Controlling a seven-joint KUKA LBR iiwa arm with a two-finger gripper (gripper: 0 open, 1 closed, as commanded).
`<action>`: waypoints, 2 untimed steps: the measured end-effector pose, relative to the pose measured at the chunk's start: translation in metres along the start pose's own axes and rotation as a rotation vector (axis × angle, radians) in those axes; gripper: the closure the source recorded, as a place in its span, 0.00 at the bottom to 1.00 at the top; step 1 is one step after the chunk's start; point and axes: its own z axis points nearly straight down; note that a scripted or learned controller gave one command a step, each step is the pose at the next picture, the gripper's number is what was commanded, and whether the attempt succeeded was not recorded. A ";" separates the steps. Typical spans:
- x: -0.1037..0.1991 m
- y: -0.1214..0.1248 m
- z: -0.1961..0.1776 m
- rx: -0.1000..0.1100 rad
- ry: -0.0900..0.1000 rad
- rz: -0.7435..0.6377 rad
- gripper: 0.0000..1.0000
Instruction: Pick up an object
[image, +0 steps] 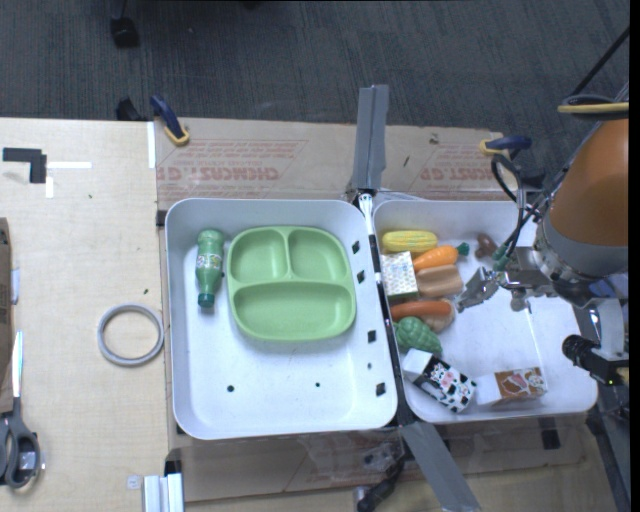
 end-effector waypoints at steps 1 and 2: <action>0.005 0.039 0.118 -0.002 0.000 -0.321 0.00; 0.006 0.083 0.117 -0.002 -0.001 -0.576 0.00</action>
